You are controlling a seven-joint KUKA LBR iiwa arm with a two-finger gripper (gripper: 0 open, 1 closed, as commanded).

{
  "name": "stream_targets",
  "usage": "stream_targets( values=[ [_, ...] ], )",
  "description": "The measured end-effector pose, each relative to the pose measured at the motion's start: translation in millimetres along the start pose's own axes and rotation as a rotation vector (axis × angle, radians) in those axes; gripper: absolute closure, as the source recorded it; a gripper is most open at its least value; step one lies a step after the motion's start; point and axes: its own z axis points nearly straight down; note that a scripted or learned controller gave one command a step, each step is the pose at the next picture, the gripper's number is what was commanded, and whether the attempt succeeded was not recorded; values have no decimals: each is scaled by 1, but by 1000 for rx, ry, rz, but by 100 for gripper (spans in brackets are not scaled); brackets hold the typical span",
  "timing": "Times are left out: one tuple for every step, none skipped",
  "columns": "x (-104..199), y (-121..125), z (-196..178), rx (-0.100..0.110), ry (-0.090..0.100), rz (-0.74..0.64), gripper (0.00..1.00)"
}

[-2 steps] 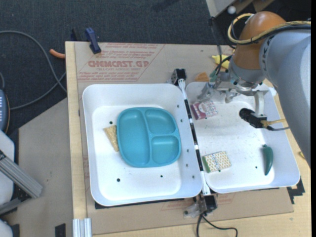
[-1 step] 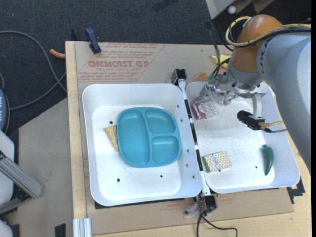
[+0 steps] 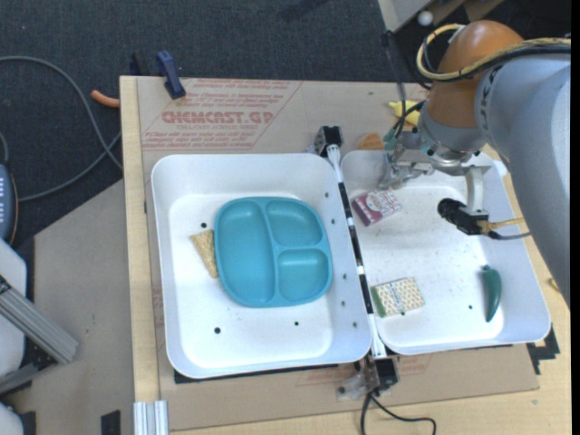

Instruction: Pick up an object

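The tool (image 3: pixel 396 172), whose opening I cannot tell, is hanging just beside the small maroon packet (image 3: pixel 375 207) lying by the right bin's (image 3: pixel 526 324) left wall, a packet looking light, crinkly and slippery, probably best pinched across its narrow middle.

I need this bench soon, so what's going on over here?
The grey arm has its hand down at the far left corner of the right bin, next to a purple-and-white packet lying on the bin floor. Nothing has been lifted yet. A green speckled pad and a dark green pepper-shaped piece lie in the same bin. The left bin holds a teal divided plate.
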Motion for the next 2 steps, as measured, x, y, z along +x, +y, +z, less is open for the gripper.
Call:
stream_targets(
  values=[
    [0,0,0,1,0,0,0],
    [1,-5,16,15,0,1,0]
  ],
)
